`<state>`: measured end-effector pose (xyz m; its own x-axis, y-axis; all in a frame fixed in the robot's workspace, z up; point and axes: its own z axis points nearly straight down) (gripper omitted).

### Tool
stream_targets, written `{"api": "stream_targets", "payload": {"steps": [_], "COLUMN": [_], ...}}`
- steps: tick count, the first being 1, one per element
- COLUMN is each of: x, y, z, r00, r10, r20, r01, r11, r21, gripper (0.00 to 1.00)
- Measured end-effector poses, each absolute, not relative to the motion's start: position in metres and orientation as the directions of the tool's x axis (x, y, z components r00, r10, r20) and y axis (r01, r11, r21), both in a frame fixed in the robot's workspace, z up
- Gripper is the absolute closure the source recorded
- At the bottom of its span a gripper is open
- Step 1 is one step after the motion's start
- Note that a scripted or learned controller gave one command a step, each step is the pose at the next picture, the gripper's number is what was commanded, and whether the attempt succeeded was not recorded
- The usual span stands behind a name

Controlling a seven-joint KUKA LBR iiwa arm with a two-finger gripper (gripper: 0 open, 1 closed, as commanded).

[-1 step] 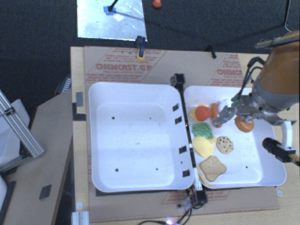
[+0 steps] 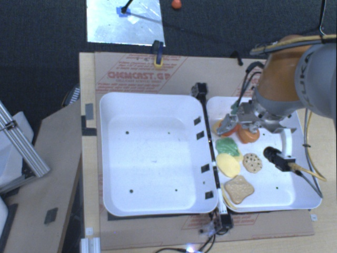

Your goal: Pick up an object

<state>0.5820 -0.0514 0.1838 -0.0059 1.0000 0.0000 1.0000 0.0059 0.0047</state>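
Hidden parts: fingertips of the gripper (image 2: 235,121) are blurred and merge with the toys beneath them, so whether they are spread or closed cannot be told; no toy is clearly seen between them.
Cut off: the arm (image 2: 295,78) runs out of the picture beyond the right bin's (image 2: 303,191) far right corner.
Orange toy (image 2: 248,135): lies in the right bin near its far left part, partly covered by the gripper, just beside the fingertips; its shape is hard to make out.
Green toy (image 2: 227,146): in the right bin, just below the gripper, near the bin's left wall.
Yellow toy (image 2: 228,165): touching the green toy on its near side.
Cookie (image 2: 253,163): just beside the yellow toy, toward the middle of the right bin.
Bread slice (image 2: 239,188): at the near left corner of the right bin.
Arm pose: reaches over the right bin's far edge, wrist bent down, gripper low over the far left part.
Left bin (image 2: 152,154): touching the right bin along its left wall.
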Motion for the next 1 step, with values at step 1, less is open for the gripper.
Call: {"api": "stream_targets", "payload": {"steps": [1], "x": [0.5265], "y": [0.0426], "z": [0.1841], "r00": [-0.005], "r10": [1.0], "r20": [0.001], "r01": [1.0], "r11": [0.005], "r21": [-0.003], "gripper": [0.0]}}
